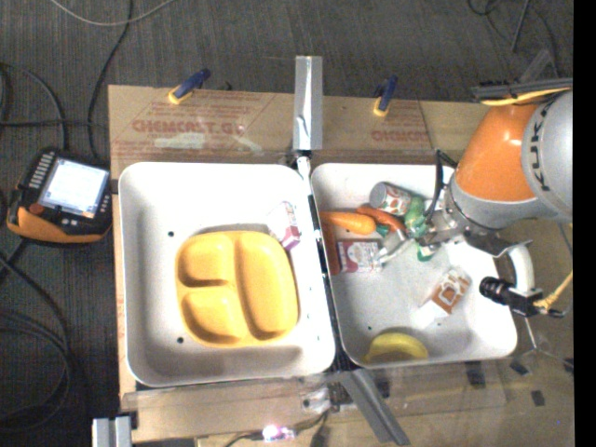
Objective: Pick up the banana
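In the camera view the banana [398, 346] lies at the near edge of the right bin [498, 338], close against its front wall, well apart from the clutter at the bin's far side; the gripper [419, 234] sits low over that clutter, near a small can [389, 196], a carrot [349, 222] and a flat packet [357, 255], and whether it is wide or narrow cannot be told from this slant, nor does anything show as held; a small orange-and-white carton [449, 291] lies between the tool and the fruit. The left bin [140, 250] holds a yellow divided tray [238, 284] and plays no part. To do the step well, the arm likely needs to lift clear of the clutter first; then travel toward the front wall, passing over the carton rather than through it; then descend across the banana's short width, keeping off the wall, since a grasp pinched against the rim could slip or push the fruit along.
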Controlling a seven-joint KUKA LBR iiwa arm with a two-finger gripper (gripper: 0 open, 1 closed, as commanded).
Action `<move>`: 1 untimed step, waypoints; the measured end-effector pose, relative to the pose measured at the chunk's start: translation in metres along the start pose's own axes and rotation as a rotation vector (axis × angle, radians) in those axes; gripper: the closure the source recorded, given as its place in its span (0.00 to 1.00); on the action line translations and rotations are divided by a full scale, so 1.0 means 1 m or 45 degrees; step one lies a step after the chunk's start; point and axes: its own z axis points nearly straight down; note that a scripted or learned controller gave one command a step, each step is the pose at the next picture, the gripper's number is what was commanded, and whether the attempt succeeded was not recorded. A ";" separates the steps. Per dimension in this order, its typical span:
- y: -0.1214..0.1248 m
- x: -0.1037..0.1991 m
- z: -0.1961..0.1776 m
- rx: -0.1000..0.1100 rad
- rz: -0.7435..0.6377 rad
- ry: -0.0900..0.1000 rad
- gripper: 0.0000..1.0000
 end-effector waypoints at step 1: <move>0.041 -0.017 0.015 0.001 0.069 0.001 0.00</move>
